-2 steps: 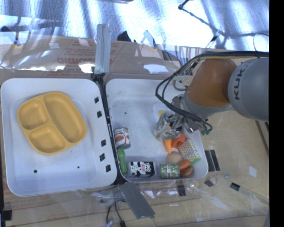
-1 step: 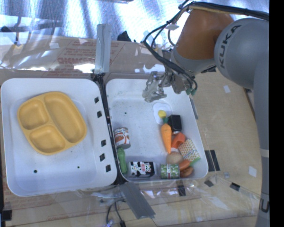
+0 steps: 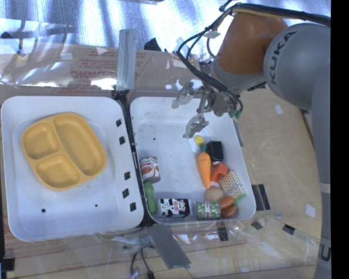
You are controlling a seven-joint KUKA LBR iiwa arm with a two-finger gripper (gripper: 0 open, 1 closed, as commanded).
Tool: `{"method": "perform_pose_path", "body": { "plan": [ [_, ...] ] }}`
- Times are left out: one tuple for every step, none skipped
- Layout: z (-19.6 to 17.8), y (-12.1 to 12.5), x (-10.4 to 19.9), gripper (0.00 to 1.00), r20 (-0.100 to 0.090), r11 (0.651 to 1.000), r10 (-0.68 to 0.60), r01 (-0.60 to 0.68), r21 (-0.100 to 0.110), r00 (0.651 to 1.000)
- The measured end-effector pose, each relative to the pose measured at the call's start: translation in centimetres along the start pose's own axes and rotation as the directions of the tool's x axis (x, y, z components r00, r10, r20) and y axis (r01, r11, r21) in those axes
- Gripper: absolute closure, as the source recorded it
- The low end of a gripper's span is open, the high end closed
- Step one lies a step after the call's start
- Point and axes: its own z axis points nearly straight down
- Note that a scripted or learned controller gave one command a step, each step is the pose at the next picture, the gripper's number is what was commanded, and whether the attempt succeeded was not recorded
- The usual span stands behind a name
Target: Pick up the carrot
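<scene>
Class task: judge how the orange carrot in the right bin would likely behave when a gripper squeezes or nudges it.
The carrot looks like a smooth, tapered toy, so it is probably stiff and light, and it may slip from a squeeze near its narrow end. Its rounded body could roll if nudged sideways. Toys crowd its lower end, so a push there would likely shift them too.

The bench [image 3: 279, 150] bears two white bins [image 3: 64, 220] — side by side — and cardboard [image 3: 75, 68].
</scene>
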Motion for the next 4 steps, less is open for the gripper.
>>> {"method": "perform_pose_path", "body": {
  "plan": [
    [9.3, -3.2, 5.3, 0.0, -0.006, 0.968, -0.249, 0.249, -0.005, 0.968],
    [9.3, -5.0, 10.0, 0.0, -0.003, 0.801, -0.598, 0.598, -0.005, 0.801],
    [8.2, -4.9, 9.8, 1.0, -0.001, 0.799, -0.601, 0.601, -0.003, 0.799],
    [8.2, -4.8, 9.8, 0.0, -0.001, 0.799, -0.602, 0.602, -0.004, 0.799]
  ]
}}
